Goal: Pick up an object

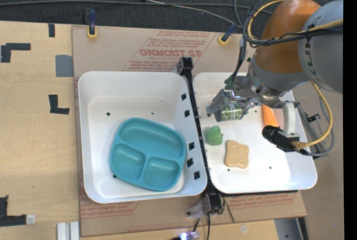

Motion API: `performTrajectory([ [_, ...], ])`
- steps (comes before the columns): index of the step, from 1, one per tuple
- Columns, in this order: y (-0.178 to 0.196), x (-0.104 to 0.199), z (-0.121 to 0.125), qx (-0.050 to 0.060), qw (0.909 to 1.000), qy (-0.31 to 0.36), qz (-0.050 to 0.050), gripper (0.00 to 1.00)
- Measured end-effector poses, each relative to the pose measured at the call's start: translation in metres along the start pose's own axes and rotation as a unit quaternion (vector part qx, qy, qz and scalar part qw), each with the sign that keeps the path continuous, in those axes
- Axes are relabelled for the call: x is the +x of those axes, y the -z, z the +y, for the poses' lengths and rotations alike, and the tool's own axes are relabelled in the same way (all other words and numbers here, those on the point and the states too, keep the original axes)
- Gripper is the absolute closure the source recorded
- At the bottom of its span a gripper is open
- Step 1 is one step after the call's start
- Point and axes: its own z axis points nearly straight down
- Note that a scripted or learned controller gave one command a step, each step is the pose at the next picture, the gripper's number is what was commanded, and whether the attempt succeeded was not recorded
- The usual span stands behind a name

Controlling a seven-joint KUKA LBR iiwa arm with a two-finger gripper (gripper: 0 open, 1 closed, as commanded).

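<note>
My gripper (230,108) hangs over the upper left part of the right bin (301,180). A small green can (232,115) lies on its side between the two dark fingers, and the gripper is shut on it. Just below the can, a green lumpy toy (213,135) rests on the bin floor near the divider. A tan slice of bread (237,154) lies lower down in the same bin. An orange carrot-like piece (270,116) sits to the right of the gripper, partly under the arm.
The left bin (89,88) holds a teal divided plate (148,153). A black divider (192,116) runs between the bins. A black connector and yellow cable (279,138) hang from the arm over the right bin's right side.
</note>
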Motion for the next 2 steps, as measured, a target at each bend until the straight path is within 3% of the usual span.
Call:
performTrajectory([
  [2,-0.024,0.098,-0.039,0.001,1.0000,0.000,0.000,1.00],
])
